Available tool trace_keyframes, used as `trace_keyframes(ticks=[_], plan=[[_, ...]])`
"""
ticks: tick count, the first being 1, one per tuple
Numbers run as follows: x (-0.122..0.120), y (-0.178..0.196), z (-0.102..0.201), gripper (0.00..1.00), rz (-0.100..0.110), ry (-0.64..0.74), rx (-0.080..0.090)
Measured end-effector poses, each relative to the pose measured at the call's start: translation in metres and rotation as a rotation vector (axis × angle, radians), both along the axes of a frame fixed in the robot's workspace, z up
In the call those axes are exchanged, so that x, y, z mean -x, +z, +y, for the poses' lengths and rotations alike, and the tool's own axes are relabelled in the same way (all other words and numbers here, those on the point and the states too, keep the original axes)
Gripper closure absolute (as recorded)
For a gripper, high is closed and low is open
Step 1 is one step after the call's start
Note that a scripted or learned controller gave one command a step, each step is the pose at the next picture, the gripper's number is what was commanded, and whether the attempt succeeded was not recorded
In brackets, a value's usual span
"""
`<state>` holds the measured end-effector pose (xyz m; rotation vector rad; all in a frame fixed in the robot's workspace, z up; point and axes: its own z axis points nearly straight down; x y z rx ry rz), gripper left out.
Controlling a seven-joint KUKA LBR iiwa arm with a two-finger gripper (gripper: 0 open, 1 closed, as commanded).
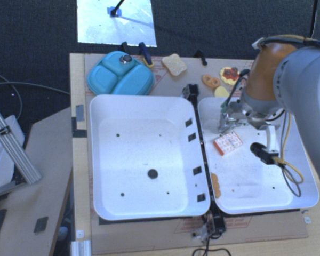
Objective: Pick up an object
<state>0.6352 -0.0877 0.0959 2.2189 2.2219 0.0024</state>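
Red-white packet (228, 142) lies flat, right bin (288, 196); tool (226, 122) just above-left, grip state unclear. Centre over packet, descend straight.

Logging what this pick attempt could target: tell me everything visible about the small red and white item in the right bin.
The small red and white item is a flat, roughly square card or packet with a red border and a grid-like red pattern on white. It lies flat and tilted diagonally on the right bin floor, in the upper half toward the divider. The tool hangs just above its upper left corner; contact cannot be told. Nothing else touches it.
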Motion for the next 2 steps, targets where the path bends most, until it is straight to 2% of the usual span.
trace_keyframes(ticks=[1,2], plan=[[-0.017,0.096,0.084,1.0,-0.011,0.011,-0.003],[-0.035,0.089,0.122,1.0,-0.003,0.007,-0.002]])
